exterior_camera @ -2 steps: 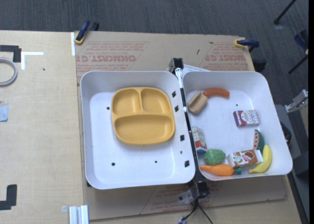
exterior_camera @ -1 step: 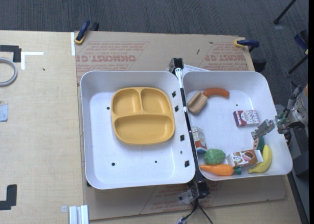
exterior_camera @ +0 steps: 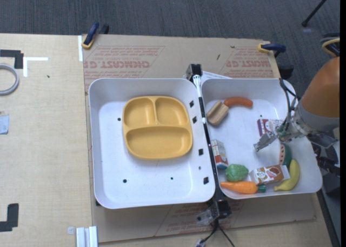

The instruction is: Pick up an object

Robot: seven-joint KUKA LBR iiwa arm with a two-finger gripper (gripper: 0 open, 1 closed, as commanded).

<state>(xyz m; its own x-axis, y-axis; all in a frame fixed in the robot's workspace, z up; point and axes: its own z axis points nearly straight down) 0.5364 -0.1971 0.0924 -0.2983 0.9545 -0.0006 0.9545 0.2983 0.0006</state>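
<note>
Your gripper [exterior_camera: 268,142] hangs low in the right bin [exterior_camera: 246,117], toward its right wall, with the metal fingers pointing left and down over bare white floor. You cannot tell from this view whether those fingers are spread or closed, and nothing shows between them. Just beside the gripper, on its upper side, a small red-and-white packet [exterior_camera: 263,126] lies partly under the wrist hardware; whether the two touch is not clear.

Taking the gripper as your landmark: a watermelon slice [exterior_camera: 285,154] sits just to its right and below, a banana [exterior_camera: 290,177] lies further below by the bin's lower right corner, and a small carton [exterior_camera: 269,174] lies between the banana and a carrot [exterior_camera: 239,187] along the lower rim. A green broccoli [exterior_camera: 236,172] rests just above the carrot, below and left of the gripper. A small red-and-white box [exterior_camera: 218,153] stands to the left against the dividing wall. A bread piece [exterior_camera: 217,113] and a sausage [exterior_camera: 238,101] lie well above and left.

The left bin [exterior_camera: 102,148] holds a yellow divided plate [exterior_camera: 157,127], well apart from the gripper.

The arm [exterior_camera: 324,97] enters from the right, its orange band above the wrist, bent downward into the bin.
</note>
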